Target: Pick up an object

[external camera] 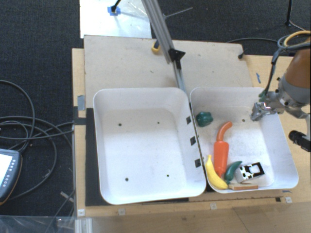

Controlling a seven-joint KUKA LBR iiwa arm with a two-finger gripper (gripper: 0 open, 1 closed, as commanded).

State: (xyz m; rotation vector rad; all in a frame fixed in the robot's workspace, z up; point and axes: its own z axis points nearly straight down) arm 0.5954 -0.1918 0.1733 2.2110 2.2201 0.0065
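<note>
Both bins, the left bin [146,144] and the right bin [282,149], look like smooth, matt white plastic. The carrot [221,152] and banana [214,173] appear as glossy plastic. The bench [126,62] seems rough, pale wood board. The gripper [258,111] looks metallic.

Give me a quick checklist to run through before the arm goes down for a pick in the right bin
1. Gripper is over the right bin, near its far right side: ok.
2. Nothing between the fingers yet: cannot tell, too small to read.
3. Targets within the bin: ok. An orange carrot, a yellow banana, a green piece and a black-and-white object lie there.
4. Target directly under the gripper: not ok, bare floor below it; the objects lie left and nearer.
5. Easy isolated pick: the green piece stands apart: ok. The carrot, banana and a dark green item crowd together: not ok.
</note>
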